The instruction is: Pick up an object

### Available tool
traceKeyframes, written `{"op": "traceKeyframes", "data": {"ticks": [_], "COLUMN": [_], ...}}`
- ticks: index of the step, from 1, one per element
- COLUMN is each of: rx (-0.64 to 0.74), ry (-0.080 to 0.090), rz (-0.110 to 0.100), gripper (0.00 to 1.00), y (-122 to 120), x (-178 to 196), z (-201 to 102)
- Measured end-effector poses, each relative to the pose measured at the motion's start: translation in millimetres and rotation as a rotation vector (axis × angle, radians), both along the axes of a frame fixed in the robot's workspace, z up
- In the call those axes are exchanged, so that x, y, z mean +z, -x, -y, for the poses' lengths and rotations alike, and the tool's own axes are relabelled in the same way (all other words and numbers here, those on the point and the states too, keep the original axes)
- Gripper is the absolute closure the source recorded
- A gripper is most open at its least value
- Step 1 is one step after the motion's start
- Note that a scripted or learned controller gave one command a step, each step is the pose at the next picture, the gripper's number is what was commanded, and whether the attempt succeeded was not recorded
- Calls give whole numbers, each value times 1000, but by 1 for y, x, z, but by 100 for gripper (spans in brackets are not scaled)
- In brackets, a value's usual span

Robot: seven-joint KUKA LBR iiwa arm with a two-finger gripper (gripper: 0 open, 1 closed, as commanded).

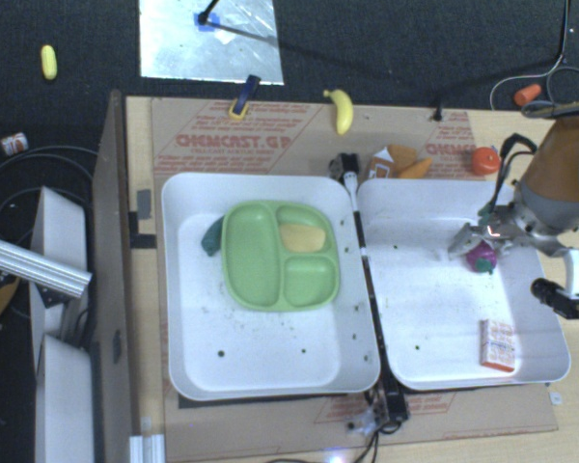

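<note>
My gripper reaches in from the right and sits low over the upper right part of the right bin. Directly under its tip lies a small purple object with a green bit, touching or nearly touching the gripper. A red and white small box lies near the same bin's front right corner. In the left bin a green divided plate holds a yellow piece in its upper right section, with a dark teal object against the plate's left rim.
Behind the bins on the cardboard lie a yellow banana, an orange piece and a red-orange ball. A black part of the arm juts over the right bin's right rim. Cables run at the far right.
</note>
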State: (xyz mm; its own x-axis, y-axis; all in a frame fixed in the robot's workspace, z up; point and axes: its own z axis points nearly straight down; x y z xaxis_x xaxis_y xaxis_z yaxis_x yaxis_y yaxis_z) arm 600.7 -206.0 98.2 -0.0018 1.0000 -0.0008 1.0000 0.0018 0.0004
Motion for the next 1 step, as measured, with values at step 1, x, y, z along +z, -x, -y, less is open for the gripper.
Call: {"op": "traceKeyframes", "data": {"ticks": [1], "rx": [0], "ry": [1], "rz": [6], "gripper": [100], "y": [-2], "x": [13], "z": [0]}}
